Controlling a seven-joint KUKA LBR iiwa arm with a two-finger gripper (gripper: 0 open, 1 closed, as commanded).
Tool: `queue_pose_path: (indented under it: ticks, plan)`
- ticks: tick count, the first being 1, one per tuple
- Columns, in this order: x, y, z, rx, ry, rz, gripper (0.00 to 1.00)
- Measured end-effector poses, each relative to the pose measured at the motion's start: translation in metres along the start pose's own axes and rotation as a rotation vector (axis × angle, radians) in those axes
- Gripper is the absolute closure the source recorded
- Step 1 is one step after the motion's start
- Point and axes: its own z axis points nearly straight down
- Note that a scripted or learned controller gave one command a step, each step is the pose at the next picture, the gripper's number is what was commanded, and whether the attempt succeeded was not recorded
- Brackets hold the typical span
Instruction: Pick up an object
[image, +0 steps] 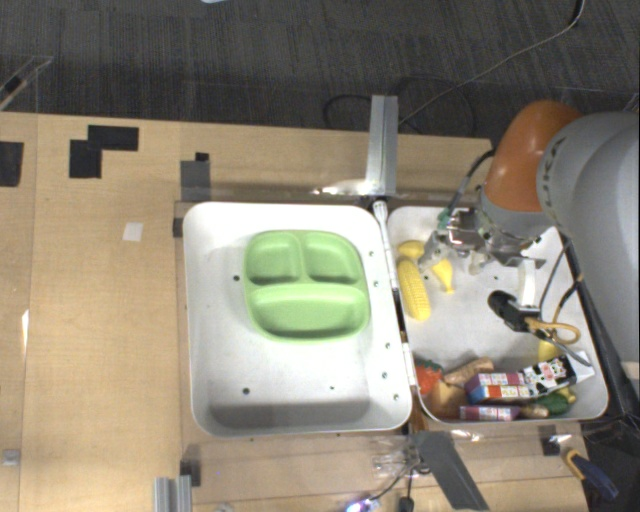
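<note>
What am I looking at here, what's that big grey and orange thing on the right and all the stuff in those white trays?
That is a robot arm, photographed by one fixed camera looking down at a slant. Its gripper hangs over the right bin, near a toy corn cob. I can't tell whether it grips anything. More small toys and boxes lie heaped along that bin's near edge. The left bin holds a green divided plate. The robot's job is to pick something up.

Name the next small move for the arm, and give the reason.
Probably lower the gripper a little toward the yellow piece just beneath it in the right bin. It sits above that piece, beside the corn cob, and nothing visible blocks the way.
</note>
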Motion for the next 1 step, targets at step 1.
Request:
queue_pose_path:
  ticks: [1]
  plan:
    - [0.0014, 0.0011, -0.0112, -0.002, 0.002, -0.001, 1.00]
